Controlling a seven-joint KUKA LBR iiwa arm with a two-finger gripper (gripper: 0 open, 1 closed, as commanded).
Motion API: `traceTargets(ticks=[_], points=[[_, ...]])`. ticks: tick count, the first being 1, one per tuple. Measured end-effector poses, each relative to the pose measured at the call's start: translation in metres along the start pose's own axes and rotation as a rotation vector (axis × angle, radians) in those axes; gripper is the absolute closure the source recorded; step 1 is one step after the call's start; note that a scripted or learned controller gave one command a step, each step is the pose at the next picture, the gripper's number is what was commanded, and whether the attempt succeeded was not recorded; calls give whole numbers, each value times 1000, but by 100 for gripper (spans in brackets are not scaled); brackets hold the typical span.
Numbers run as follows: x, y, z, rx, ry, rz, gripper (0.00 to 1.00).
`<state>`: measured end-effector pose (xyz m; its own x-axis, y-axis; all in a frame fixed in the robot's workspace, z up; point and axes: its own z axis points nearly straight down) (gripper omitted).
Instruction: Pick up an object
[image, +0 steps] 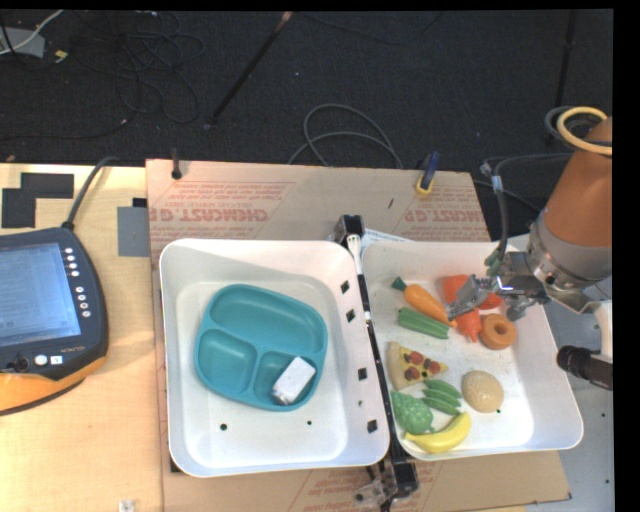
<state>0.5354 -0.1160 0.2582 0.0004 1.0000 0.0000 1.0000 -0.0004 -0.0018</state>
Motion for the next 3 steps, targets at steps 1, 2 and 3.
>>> traceTargets(ticks=[1, 2, 3], points=[[100, -22, -46, -2, 3, -10, 0], [108, -62, 50, 11, 2, -1, 0], [46, -37, 72, 2, -1, 3, 0]])
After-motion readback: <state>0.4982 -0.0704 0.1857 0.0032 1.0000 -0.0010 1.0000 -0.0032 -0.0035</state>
